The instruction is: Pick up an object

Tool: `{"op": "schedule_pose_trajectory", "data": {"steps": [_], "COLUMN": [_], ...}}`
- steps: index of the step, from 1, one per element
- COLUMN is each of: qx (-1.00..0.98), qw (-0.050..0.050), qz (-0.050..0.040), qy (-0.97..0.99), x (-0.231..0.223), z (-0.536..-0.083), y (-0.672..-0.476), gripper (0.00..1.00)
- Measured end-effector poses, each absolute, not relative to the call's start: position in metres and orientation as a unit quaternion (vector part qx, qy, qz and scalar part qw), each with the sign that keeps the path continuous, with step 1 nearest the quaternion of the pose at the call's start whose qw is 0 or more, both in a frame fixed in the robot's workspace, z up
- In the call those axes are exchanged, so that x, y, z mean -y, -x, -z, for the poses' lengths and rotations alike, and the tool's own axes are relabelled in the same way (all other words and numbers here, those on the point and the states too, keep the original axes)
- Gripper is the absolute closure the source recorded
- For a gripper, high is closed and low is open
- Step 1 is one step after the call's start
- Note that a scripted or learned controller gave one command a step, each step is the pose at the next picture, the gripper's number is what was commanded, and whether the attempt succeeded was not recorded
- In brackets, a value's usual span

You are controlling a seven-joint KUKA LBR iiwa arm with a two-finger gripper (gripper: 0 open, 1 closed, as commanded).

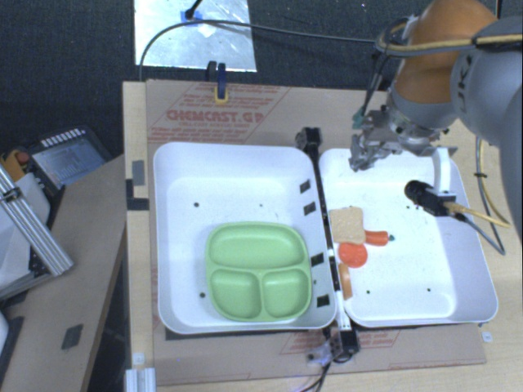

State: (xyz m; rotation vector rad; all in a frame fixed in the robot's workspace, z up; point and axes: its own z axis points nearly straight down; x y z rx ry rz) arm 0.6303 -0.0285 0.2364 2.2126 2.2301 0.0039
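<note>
The grey arm (490,72) reaches in from the right, and its gripper (358,162) hangs over the far left corner of the right bin (425,288), close to the divider where the two bins meet. From this slanted angle it cannot be made out whether the gripper is spread apart or closed together. The things to pick from all lie in the right bin, nearer the camera than the gripper and along the bin's left side. A tan slice of bread (346,223) lies flat just beside the divider, and it is the piece closest to the gripper, though clearly apart from it. A small orange carrot (377,238) lies just to the right of the bread's near corner. A red-orange disc (353,255) sits below the bread, touching or nearly touching both the bread and the carrot. An orange strip (346,282) lies lengthwise against the divider, nearer the camera again and farthest from the gripper. In the left bin (188,186) a green divided plate (255,251) rests flat in the near half, well apart from the gripper. Both bins stand on a sheet of brown cardboard (245,113) with red print.
</note>
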Motion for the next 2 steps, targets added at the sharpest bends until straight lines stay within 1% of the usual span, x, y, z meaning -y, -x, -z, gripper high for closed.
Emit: {"op": "schedule_pose_trajectory", "data": {"steps": [1, 2], "qx": [-0.710, -0.710], "qw": [-0.001, 0.000], "qz": [-0.0013, -0.0020], "qy": [-0.704, -0.704], "x": [-0.034, -0.097], "z": [-0.234, -0.237], "y": [-0.626, -0.632], "gripper": [1.00, 1.00]}}
